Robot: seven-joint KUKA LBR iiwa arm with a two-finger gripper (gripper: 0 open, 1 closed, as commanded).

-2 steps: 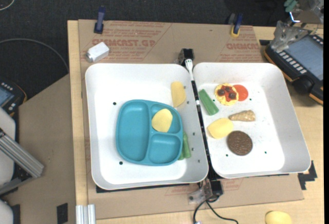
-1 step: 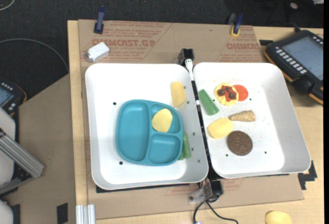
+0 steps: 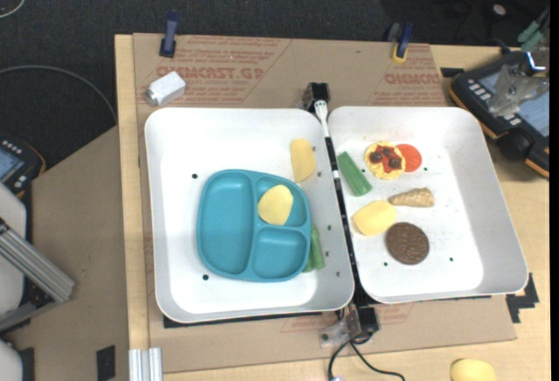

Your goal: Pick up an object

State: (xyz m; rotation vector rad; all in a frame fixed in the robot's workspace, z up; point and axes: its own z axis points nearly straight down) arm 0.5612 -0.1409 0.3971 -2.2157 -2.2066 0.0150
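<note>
The left bin (image 3: 175, 161) holds a blue divided plate (image 3: 231, 226) with a yellow round piece (image 3: 276, 204) resting on its right compartment. A pale yellow wedge (image 3: 302, 160) lies near that bin's right wall, and a green strip (image 3: 315, 250) sits by the plate's right edge. In the right bin (image 3: 463, 196) lie a green stick (image 3: 355, 173), a small pizza-like piece in red and yellow (image 3: 391, 159), a tan cone (image 3: 412, 197), a yellow lump (image 3: 374, 218) and a brown round cookie (image 3: 407, 243).
The bins sit on a cardboard sheet (image 3: 262, 73) held by clamps at the back (image 3: 169, 34) (image 3: 401, 43). A small white block (image 3: 166, 88) lies at the back left. A handheld controller (image 3: 502, 100) rests at the right. A yellow object (image 3: 472, 370) lies at the bottom right.
</note>
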